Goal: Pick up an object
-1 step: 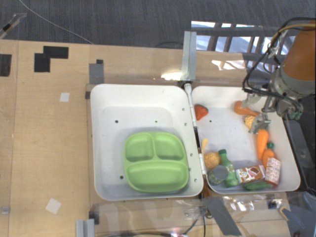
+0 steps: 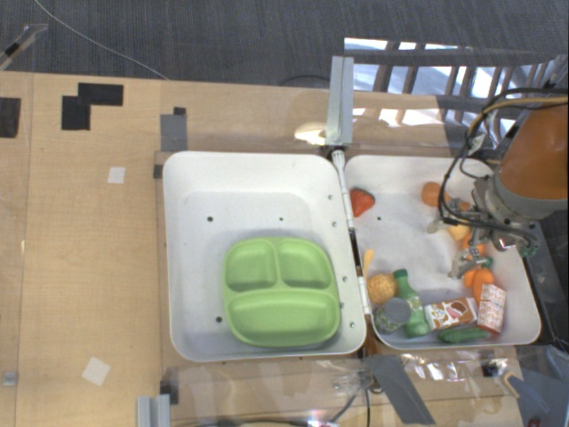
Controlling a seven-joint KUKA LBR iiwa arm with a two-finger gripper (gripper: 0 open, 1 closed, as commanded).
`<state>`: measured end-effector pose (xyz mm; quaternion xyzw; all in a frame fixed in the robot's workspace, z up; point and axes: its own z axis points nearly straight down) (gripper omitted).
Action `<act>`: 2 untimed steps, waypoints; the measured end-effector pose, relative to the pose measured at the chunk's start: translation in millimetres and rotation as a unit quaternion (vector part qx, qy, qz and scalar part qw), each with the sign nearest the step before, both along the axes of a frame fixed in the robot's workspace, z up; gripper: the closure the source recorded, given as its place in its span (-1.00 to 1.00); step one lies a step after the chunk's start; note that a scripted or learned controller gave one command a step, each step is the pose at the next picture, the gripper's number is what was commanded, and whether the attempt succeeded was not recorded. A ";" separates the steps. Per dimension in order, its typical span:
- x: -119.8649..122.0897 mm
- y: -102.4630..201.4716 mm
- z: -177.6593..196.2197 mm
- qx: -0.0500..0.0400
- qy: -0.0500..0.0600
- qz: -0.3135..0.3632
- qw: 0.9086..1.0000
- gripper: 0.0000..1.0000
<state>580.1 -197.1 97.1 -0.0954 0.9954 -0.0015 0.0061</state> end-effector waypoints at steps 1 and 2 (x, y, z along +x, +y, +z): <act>0.5 66.3 -7.2 0.001 -0.002 -0.040 0.999 -1.00; 90.4 30.0 -9.1 0.001 0.003 -0.029 1.000 -1.00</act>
